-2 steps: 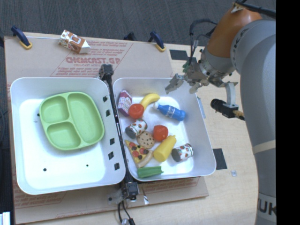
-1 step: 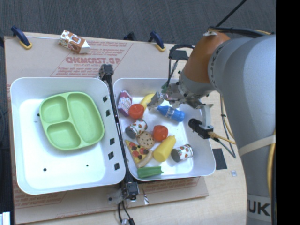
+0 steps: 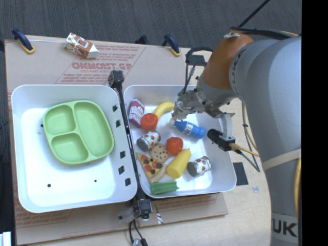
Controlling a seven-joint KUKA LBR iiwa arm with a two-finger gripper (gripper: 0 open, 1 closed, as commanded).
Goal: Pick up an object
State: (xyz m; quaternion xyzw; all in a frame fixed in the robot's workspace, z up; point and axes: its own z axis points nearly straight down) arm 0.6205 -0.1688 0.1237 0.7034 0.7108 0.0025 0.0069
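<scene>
i have the gripper [image 3: 180, 108] low in the right bin [image 3: 221, 164], just beside the blue bottle [image 3: 189, 129] and banana [image 3: 164, 108], its opening i cannot tell, so i judge the reaching step, closing and lifting next.

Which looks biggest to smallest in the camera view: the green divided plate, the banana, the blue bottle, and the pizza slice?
1. green divided plate, by far the largest.
2. pizza slice.
3. blue bottle and banana: look about alike, and the gripper hides part of each, so I won't rank them.
</scene>
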